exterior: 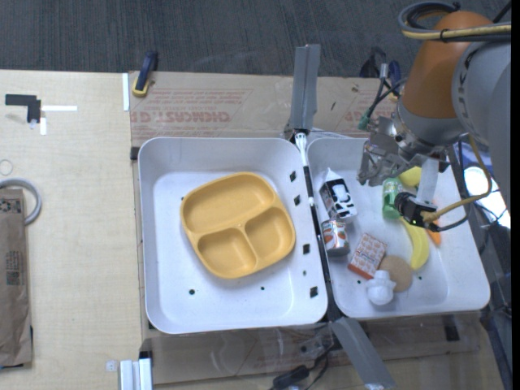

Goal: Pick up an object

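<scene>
— Where does the gripper (379, 169) sit?

— Toward the upper right of the frame, over the top part of the right bin (467, 295). The grey arm (455, 71) with its orange band comes in from the right edge above it.

— Are the jaws open? Holding anything?

— I cannot tell how far they are parted; the dark metal blurs together at this size. Nothing shows between them.

— And the things to pick?

— All in the right bin. A green object (392, 198) lies just right of and below the gripper, with a banana (418, 249) running down below it. A black-and-white carton (338, 198) lies to the lower left of the gripper, near the bin's left wall, and a small can (334, 236) lies just beneath the carton. Further down are a red-and-white packet (367, 255), a tan round object (397, 273) and a white object (379, 289) touching it.

— The left bin?

— The left bin (162, 299) holds a yellow divided plate (237, 224), tilted in the frame.

— Surroundings?

— The bins rest on brown cardboard (211, 104) on a pale wooden bench (73, 218). Dark carpet (203, 15) fills the top of the frame.
</scene>
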`<state>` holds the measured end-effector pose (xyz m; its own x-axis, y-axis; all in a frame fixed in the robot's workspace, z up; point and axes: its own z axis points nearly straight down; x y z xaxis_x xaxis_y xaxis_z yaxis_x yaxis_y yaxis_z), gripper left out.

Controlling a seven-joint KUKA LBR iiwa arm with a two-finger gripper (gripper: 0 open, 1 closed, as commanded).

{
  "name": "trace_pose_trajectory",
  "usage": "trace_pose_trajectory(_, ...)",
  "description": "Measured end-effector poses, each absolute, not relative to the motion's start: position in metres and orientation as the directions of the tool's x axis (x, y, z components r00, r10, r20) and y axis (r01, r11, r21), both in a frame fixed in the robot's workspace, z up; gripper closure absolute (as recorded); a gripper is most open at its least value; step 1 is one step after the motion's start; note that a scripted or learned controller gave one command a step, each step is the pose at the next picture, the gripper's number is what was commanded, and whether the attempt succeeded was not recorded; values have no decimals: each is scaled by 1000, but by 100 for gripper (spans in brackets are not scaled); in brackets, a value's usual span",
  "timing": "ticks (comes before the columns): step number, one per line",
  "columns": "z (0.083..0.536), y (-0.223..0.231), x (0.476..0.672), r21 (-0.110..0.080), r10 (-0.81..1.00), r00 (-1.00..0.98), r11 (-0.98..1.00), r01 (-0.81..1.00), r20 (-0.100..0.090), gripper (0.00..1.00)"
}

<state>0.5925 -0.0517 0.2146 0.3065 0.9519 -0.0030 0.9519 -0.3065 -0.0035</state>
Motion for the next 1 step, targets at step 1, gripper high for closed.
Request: trace_pose_trajectory(1,181,-138,622,-3,992,124,-124,992,-3,100)
